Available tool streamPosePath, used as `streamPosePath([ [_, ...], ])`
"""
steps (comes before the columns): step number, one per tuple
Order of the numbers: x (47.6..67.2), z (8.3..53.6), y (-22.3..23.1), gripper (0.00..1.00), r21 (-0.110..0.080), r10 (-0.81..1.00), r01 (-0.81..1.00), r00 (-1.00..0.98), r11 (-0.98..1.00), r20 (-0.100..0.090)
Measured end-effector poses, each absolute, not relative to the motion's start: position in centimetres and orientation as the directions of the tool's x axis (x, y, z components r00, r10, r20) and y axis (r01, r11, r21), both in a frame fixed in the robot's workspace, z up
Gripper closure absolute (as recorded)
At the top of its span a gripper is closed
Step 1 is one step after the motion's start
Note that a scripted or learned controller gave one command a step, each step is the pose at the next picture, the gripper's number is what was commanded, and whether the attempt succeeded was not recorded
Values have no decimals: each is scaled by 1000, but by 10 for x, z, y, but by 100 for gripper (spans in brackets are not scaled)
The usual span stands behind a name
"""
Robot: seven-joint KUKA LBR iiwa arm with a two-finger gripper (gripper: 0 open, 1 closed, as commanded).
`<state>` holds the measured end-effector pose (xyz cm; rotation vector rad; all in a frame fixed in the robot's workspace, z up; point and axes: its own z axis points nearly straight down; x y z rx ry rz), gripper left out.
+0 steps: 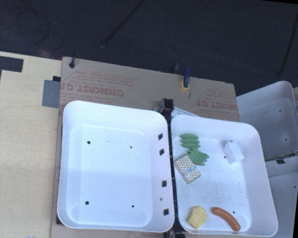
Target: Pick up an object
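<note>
- We see five small things lying in the right-hand shallow white plastic bin [263, 173], and any of them could serve as the object to pick up.
- Nearest the side the arm reaches from lies the small white block [233, 152], in the upper right of that bin.
- The orange-red sausage-shaped piece [226, 218] sits near the bin's lower edge, its long axis running from upper left to lower right; just left of it lies the yellow corn-like piece [197, 217].
- The green leafy pieces [193, 147] and the square checkered packet [187, 169] crowd the divider, the packet touching the greens.
- We cannot tell the pincer's state.
- The left-hand shallow white bin [109, 167] lies farther from the arm's side.
</note>
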<state>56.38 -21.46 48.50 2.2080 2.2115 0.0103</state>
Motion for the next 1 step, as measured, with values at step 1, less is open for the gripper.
streamPosePath([
  [1,564,484,-213,100,-3,1000,1000,-7,7,-1],
])
